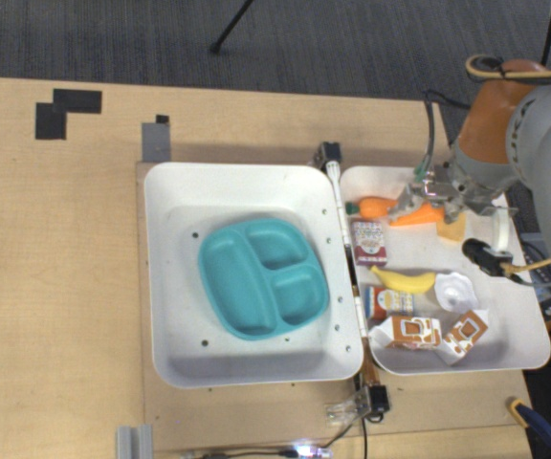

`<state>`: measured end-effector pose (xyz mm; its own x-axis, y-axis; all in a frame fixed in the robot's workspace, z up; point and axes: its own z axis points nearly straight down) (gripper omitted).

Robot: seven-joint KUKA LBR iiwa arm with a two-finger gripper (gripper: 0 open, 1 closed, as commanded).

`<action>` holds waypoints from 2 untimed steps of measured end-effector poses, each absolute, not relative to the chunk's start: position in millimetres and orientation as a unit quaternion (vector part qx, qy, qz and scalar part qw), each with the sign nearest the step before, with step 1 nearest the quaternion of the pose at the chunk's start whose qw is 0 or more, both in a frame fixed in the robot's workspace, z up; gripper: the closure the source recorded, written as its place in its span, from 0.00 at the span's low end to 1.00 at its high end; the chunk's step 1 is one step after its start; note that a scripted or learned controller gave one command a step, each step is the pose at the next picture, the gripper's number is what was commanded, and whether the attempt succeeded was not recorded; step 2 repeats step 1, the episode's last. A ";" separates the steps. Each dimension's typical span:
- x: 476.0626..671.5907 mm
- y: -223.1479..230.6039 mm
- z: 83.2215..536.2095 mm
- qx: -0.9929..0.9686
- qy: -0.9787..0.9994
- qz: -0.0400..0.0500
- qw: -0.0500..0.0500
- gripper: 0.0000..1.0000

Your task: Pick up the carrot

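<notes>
Orange tapered carrot [417,216] | metal claw [427,195] just above | right bin [529,338]

Bench [55,285]: pale wood top, black markings at its far left. Directly on it, two shallow white bins side by side: right bin [529,347] beneath the gripper [427,191]; left bin [165,256] well clear of it.

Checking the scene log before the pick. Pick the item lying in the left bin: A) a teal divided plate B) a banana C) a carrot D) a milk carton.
A: the teal divided plate sits in the left bin, while the banana and carrot lie in the right bin.
</notes>
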<state>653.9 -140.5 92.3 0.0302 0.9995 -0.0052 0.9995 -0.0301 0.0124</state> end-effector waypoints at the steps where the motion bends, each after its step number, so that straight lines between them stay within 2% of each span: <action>1: 659.2 -139.2 108.8 0.715 0.699 0.008 0.013 1.00; 2: 659.2 -139.2 108.8 0.715 0.699 0.008 0.013 1.00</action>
